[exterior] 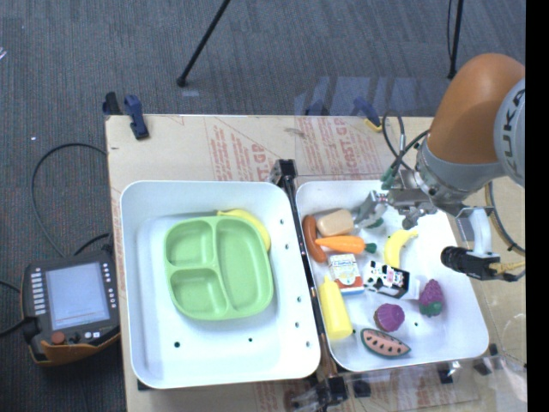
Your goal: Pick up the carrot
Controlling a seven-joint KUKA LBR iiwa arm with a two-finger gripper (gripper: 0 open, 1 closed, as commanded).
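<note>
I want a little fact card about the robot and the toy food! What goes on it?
left bin: green divided plate, something yellow behind it
right bin: all the toy food
carrot: lying flat, between bread piece and small carton
other toys: hot dog, banana, corn, watermelon slice, two purple fruits
gripper: above the right bin's far side, right of the bread, not holding the carrot
carrot picked up: not yet

The carrot (340, 244) is hemmed by the bread (334, 222) above, the sausage (310, 233) on its left and the carton (345, 272) below; bare bin floor (455, 320) is seen lower right.
</note>
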